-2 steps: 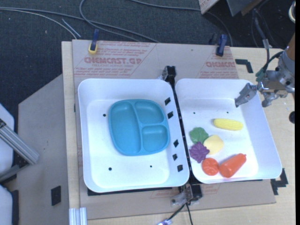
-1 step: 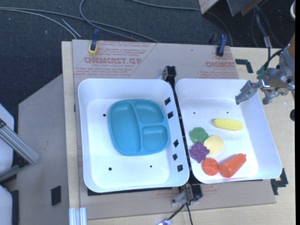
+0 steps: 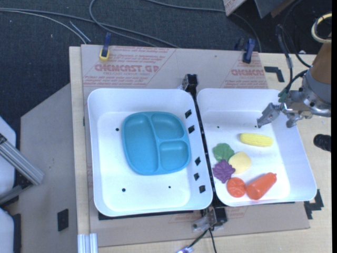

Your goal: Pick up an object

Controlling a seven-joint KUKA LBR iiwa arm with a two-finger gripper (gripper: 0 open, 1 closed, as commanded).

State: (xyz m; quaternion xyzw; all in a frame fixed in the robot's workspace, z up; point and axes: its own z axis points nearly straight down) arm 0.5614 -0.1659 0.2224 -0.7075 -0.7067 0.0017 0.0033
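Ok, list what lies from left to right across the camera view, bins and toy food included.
Left bin → blue divided plate → green broccoli → corn cob → gripper, open above the right bin.

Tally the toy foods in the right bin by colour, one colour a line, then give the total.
Yellow: 2, the corn cob and the lemon-like piece
Green: 1, the broccoli
Purple: 1, the grapes
Red: 1, the tomato
Orange: 1, the carrot
Total: 6
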